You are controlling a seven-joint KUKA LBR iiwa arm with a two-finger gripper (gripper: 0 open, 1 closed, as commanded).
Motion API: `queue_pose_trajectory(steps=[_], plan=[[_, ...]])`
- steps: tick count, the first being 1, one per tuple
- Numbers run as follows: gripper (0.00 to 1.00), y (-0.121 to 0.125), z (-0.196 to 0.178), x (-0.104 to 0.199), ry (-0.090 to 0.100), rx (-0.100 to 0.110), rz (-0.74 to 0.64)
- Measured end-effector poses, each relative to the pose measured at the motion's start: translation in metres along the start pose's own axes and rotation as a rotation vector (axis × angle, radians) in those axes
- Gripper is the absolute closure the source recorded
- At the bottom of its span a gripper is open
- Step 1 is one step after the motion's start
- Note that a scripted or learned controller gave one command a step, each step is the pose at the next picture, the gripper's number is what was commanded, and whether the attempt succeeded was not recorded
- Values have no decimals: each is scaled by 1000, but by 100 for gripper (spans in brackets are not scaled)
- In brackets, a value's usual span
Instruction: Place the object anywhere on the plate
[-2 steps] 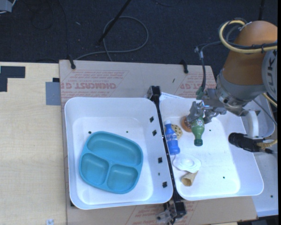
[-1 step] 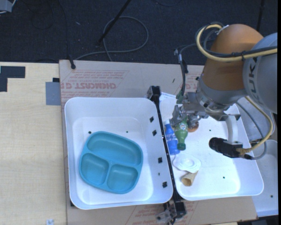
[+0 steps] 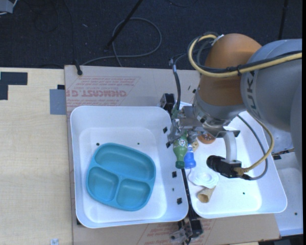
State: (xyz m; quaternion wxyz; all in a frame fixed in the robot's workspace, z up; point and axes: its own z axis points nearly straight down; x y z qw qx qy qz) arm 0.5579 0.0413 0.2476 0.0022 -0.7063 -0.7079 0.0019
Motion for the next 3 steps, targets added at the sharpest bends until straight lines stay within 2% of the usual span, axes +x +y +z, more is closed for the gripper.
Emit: queue_pose_trajectory(steps=[2,3], plan=[[100,-12,28,89,-1,1,-1],[100,-10,27,125,0,-2,-1]])
